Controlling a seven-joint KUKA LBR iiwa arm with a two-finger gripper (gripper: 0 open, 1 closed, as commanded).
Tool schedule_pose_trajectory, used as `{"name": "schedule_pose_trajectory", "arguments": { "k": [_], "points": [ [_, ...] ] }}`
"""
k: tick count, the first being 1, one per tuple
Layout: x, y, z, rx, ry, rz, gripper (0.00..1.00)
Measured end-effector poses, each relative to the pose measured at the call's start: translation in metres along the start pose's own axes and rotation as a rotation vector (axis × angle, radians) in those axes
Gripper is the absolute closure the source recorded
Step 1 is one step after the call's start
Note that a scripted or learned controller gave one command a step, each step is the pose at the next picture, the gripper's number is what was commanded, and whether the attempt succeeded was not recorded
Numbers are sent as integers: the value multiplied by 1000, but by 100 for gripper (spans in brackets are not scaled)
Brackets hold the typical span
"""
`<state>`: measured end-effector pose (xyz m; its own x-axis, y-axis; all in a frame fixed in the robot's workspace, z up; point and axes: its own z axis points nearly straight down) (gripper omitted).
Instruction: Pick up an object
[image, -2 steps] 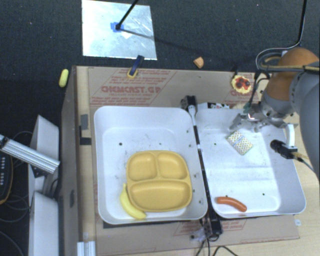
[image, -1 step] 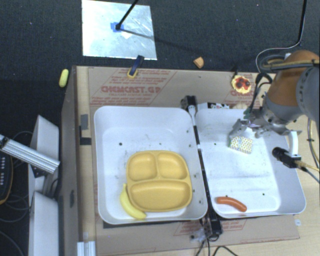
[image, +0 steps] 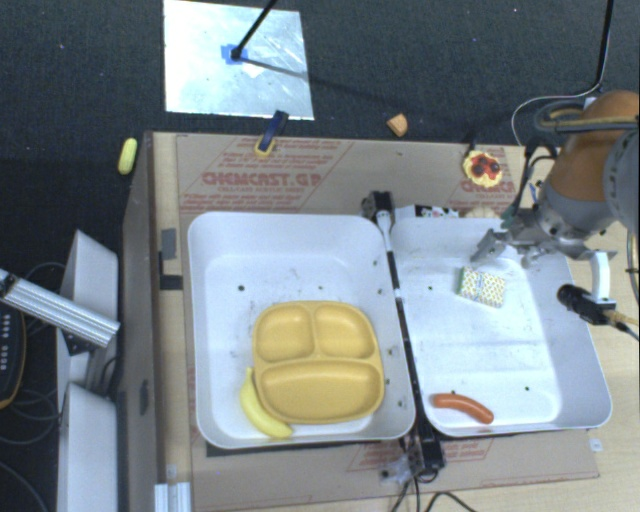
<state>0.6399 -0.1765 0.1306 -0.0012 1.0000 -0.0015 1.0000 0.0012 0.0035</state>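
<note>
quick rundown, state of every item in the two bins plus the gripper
yellow divided plate: right way up, flat in the left bin
banana: lying against the plate's front left edge
hot dog: lying near the right bin's front wall
patterned packet: lying flat, free
gripper: just above the packet, holding nothing

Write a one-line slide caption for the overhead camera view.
Gripper poised above a patterned block in the right bin; sausage nearby, yellow tray and banana in the left bin.

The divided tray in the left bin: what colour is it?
Yellow. The divided tray shows plainly in the camera view, with a yellow banana at its lower-left edge.
</note>
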Motion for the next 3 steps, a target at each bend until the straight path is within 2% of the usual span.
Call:
{"name": "schedule_pose_trajectory", "arguments": {
  "k": [1, 2, 3],
  "points": [
    [35, 8, 29, 1, 2, -3, 0],
    [9, 17, 21, 0, 0, -1, 0],
    [40, 7, -2, 0, 1, -3, 0]
  ]
}}
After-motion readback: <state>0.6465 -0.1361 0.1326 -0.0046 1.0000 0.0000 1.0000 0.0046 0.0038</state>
